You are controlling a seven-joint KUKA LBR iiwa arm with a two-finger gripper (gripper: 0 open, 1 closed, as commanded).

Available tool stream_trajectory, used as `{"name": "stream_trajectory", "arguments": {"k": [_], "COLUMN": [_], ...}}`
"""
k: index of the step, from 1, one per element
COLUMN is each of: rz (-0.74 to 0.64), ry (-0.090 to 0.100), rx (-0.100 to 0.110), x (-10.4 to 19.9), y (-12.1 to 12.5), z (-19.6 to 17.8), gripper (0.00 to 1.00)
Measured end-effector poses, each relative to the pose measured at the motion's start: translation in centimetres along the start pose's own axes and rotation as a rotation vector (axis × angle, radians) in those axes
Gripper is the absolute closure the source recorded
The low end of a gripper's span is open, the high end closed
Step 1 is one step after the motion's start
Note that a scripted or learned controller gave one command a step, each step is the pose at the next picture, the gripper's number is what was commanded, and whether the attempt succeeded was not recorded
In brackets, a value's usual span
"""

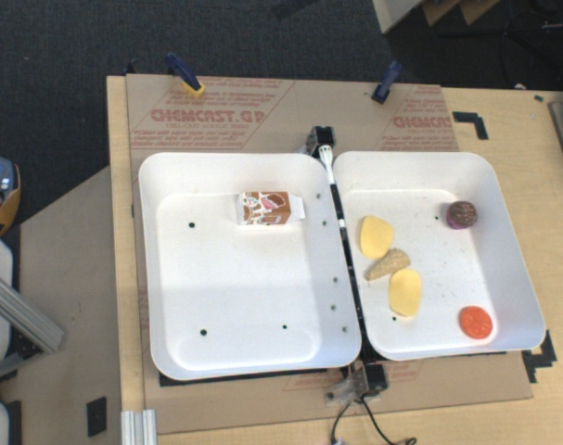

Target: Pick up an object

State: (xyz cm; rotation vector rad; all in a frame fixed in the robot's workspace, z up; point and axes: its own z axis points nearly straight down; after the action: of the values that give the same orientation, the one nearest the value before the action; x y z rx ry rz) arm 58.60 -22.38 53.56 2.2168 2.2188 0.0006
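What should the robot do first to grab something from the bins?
Probably swing in over the right bin and line up above the orange round piece. It lies alone near the bin's lower right corner, apart from the two yellow pieces and the tan piece that crowd together, so it looks easiest to reach.

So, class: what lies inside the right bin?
Inside the right bin: two yellow pieces flanking a tan piece, a purple ball, an orange disc. Whatever lies beneath them is covered.

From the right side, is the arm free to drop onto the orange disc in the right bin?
Probably yes. The orange disc lies alone near the right bin's front right corner, apart from the yellow pieces, with nothing over it; the nearby rim could crowd a grasp.
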Motion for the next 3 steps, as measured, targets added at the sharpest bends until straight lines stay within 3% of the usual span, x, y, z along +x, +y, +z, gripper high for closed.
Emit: {"name": "stream_trajectory", "arguments": {"k": [3], "rz": [0.0], "ry": [0.0], "rx": [-0.001], "x": [0.0], "y": [0.81], "z": [0.0], "gripper": [1.0]}}
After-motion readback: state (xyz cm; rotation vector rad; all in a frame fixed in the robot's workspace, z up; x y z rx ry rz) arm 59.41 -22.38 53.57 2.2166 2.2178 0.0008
